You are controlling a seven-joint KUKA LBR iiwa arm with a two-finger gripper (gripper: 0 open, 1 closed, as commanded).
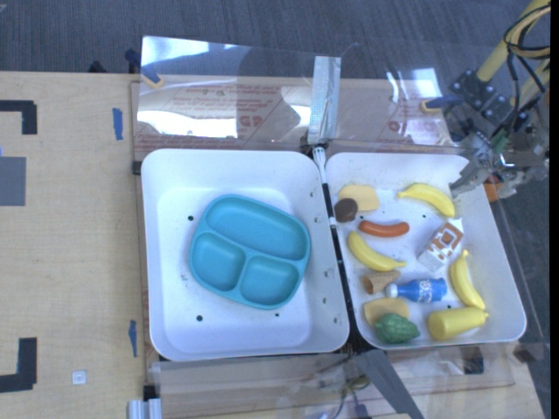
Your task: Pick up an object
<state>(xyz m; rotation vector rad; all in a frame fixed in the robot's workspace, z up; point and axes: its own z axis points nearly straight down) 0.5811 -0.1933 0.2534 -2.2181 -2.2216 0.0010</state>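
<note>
**Gripper at the Right Bin's Far Corner, Objects Untouched Below**

The grey arm's two-finger gripper [476, 171] hung over the upper right corner of the right-hand shallow white plastic bin [511, 273], reaching in from the right edge amid black hardware and yellow cabling. Whether it was wide or narrow could not be told at that angle, and nothing showed between its fingers.

The objects to pick lay scattered in that right bin. Nearest the gripper sat a curved yellow toy banana [428, 197], just left of and below the tip. A pale yellow wedge-shaped piece [362, 197] rested near the bin's upper left, with a small dark brown round piece [346, 209] touching it. Below them lay a red-orange toy sausage [384, 229] and a second yellow banana [371, 252]. A small white carton with red-brown print [441, 243] sat tilted toward the middle right, beside a third yellow banana [465, 284] along the right wall. Lower down were a blue and white toy bottle [417, 290] on its side, a tan cone-like piece [379, 281], a yellow block [385, 309], a green leafy toy vegetable [396, 328] and a chunky yellow rounded piece [456, 322].

The left-hand white bin [166, 234] held a teal plastic divided plate [250, 250] with three compartments, lying slightly askew. Both bins stood on the light wooden tabletop [65, 234].
</note>
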